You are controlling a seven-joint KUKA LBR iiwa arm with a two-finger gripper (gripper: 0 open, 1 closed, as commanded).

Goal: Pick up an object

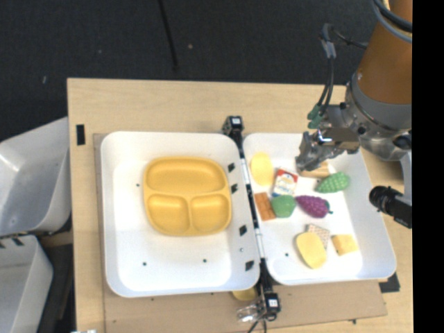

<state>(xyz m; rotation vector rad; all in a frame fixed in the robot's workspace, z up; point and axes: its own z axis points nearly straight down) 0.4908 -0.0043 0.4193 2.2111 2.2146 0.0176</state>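
Approach step: pincer (313,159) hovers just right of the carton (284,183), grip state unclear; next, descend and close.

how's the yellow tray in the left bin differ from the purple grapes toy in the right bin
The yellow tray is far larger than the purple grapes. The tray is a flat dish with three compartments; the grapes are a small lumpy cluster. The tray sits alone in the left bin; the grapes lie among other toy foods in the right bin.
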